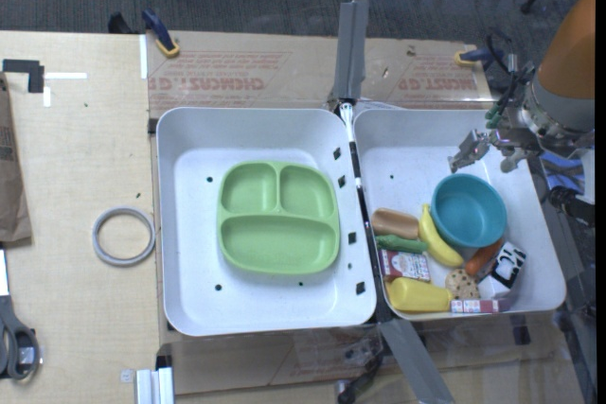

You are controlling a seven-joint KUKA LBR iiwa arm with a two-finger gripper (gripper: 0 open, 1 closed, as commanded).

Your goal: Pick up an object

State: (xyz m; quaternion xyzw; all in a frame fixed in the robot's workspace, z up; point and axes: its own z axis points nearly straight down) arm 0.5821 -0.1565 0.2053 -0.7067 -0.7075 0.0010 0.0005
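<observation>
The right bin [407, 161] holds a heap of toy items: a teal bowl [468, 211], a banana [437, 241], a hot dog [396, 223], a yellow block [417, 296], a cookie [461, 282] and a black-and-white cube [509, 265]. My gripper [490, 156] hangs over the bin's far right part, just above the bowl's far rim. It is open, and nothing sits between its fingers [467, 152]. The left bin [180, 203] holds a green divided plate [279, 218].
A grey divider [351, 52] stands between the bins at the back. On the bench to the left lie a tape ring [124, 235], scissors [17, 350] and a brown bag [11, 175]. A blue-and-yellow clamp [161, 33] grips the cardboard's far edge.
</observation>
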